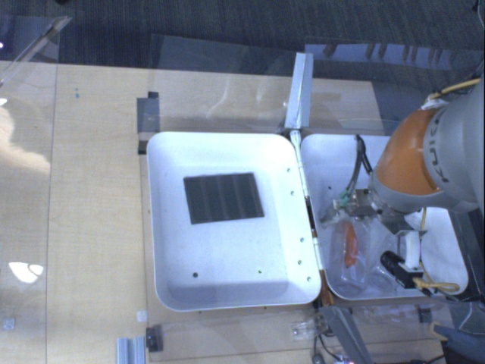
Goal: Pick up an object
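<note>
We look down on a pale wooden desk [91, 203] that carries two shallow white bins side by side. The left bin [163, 226] holds a dark grey ribbed rectangle [224, 197], which lies flat in its upper middle, well clear of the walls. A tiny dark speck [195, 274] sits near that bin's lower left corner.

The grey arm [455, 150] reaches in from the right over the right bin [327, 161], and its orange band [402, 165] is above the bin's middle. The pincer [353, 212] points down and to the left, low inside this bin. We cannot tell whether it is spread or pressed together, because the wrist and a crumpled film blur its tip.

Just below the pincer lies a clear plastic packet [358, 273], wrinkled and shiny, near the bin's lower edge. Inside it we see a slim orange-red object [350, 247], set roughly upright in the view. We cannot say whether the pincer touches the packet or hangs just over it.
</note>
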You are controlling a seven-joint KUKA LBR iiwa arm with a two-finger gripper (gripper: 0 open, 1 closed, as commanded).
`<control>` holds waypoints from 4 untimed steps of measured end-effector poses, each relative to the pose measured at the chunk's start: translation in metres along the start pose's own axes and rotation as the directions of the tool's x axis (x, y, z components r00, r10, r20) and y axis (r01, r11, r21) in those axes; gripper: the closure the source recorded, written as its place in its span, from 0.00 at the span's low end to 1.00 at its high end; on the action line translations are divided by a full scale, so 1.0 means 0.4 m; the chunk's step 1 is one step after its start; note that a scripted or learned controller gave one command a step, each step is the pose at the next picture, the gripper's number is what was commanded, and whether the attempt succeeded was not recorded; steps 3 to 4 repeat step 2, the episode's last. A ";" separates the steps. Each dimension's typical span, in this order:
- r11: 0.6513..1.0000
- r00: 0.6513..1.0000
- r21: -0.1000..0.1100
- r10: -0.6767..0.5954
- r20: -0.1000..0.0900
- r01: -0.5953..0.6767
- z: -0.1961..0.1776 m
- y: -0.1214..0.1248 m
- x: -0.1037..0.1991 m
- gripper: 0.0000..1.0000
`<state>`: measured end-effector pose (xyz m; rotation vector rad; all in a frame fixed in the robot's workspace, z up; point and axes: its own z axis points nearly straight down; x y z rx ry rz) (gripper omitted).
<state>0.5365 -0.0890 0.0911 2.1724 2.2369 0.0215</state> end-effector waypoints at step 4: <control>1.000 1.000 0.021 -0.009 -0.007 0.009 -0.232 0.209 0.107 1.00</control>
